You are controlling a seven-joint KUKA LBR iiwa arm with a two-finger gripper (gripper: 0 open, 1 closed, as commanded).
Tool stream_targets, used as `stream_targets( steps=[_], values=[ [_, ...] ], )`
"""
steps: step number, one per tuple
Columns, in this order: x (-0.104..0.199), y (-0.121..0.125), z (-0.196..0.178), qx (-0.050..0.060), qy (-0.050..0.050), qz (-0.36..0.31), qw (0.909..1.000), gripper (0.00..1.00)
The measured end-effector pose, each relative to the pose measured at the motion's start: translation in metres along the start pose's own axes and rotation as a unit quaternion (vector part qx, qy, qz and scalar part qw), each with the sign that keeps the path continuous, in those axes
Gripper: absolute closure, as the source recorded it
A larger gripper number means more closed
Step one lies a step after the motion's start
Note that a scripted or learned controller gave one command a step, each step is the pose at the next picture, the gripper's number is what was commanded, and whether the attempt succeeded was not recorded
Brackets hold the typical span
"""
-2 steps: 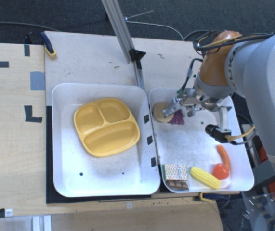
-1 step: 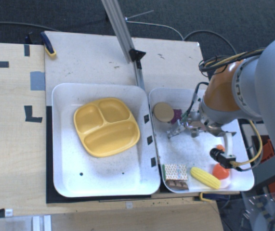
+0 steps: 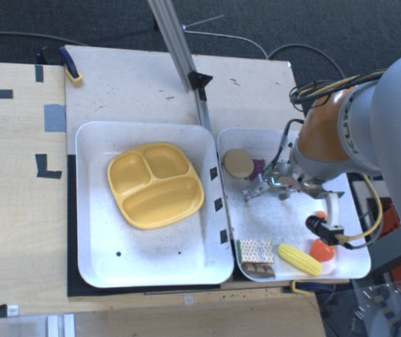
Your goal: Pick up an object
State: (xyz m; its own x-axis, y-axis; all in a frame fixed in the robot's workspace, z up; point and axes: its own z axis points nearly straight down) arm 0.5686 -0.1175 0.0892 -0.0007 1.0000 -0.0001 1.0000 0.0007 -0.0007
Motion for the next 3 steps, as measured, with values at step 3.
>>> stream_targets(
  steps=[3],
  values=[
    [-0.028,-0.012,-0.011,0.0,0.0,0.001,1.0,0.0]
  ],
)
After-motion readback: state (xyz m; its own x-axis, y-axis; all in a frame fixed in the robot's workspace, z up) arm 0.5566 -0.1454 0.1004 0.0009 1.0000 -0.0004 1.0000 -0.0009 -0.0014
